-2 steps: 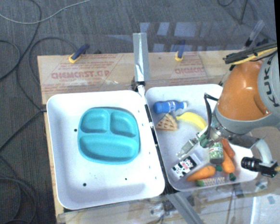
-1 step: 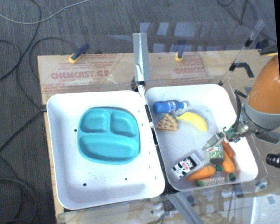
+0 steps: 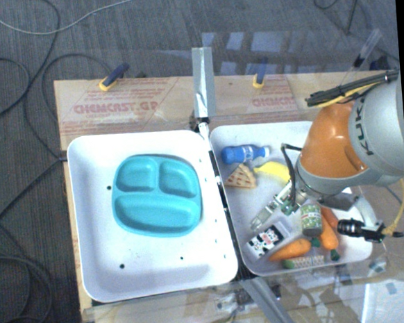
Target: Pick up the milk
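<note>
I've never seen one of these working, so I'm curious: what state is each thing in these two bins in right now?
Milk carton: lying flat in the right bin, not gripped.
Gripper: low in the right bin, just above the milk carton.
Blue bottle: on its side.
Carrots: lying flat.
Banana: lying flat.
Waffle slice: lying flat.
Small jar: upright.
Blue tray: flat in the left bin.

camera view | fixed overhead | slanted down | both bins (image 3: 80, 202) framed

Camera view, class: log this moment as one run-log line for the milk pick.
task: pick milk | gripper: over right bin, above milk carton, nothing held | carrots beside carton | left bin: blue tray
</note>
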